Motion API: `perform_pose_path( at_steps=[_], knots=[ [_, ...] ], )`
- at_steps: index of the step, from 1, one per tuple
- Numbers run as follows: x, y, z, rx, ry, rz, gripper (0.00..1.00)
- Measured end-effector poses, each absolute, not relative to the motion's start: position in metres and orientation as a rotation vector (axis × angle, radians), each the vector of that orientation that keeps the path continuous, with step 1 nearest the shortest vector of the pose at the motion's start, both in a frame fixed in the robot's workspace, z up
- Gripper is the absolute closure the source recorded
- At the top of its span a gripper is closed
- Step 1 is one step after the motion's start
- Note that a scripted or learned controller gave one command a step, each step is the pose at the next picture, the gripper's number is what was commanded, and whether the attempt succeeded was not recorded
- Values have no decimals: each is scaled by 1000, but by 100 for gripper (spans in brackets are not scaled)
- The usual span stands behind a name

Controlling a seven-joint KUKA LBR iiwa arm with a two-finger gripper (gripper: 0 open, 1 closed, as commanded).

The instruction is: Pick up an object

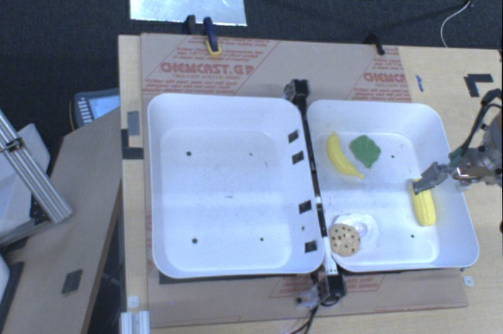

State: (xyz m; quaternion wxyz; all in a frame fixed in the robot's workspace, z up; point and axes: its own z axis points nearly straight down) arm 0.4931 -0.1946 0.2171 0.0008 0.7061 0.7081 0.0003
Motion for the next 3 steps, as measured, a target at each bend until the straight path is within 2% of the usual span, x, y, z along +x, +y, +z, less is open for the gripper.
perform_pose_path(
  at_steps=[1, 2, 3],
  knots=[
    [494, -195, 228, 2211, 2225, 4, 100],
    [484, -137, 96, 2222, 2239, -5, 100],
    [510, -133, 268, 2201, 2217, 18, 100]
  ],
)
